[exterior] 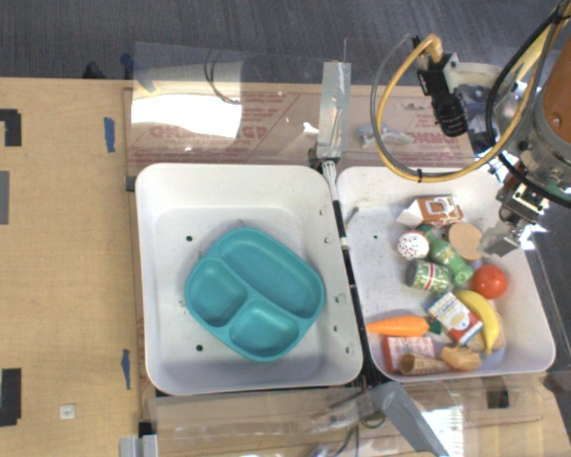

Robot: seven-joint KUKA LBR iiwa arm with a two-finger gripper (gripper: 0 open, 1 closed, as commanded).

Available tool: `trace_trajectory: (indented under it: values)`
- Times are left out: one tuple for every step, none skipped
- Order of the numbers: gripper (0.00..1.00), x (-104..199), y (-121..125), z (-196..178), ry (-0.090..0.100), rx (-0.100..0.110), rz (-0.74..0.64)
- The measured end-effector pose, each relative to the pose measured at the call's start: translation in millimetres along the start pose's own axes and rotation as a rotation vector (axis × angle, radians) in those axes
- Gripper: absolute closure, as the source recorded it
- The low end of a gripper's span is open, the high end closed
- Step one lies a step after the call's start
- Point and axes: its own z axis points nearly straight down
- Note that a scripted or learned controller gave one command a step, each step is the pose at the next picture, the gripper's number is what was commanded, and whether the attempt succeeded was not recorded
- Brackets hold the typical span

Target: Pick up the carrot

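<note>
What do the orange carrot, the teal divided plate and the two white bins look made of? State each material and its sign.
Orange carrot: probably moulded plastic; even colour, smooth skin.
Teal divided plate: likely matte plastic; uniform colour, soft rounded compartments.
White bins: seemingly thin formed plastic, slightly glossy; rounded corners and rims.

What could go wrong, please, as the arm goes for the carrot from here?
The carrot lies packed against a red box and a small carton, so the gripper may snag a neighbour. It also lies by the right bin's inner wall, far from the gripper, leaving little room.
</note>
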Motion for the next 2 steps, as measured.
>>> trace_trajectory:
  values:
    - [0.00,-2,-1,4,-0.010,-0.002,-0.004]
    - [0.00,-10,-7,109,-0.016,-0.005,0.037]
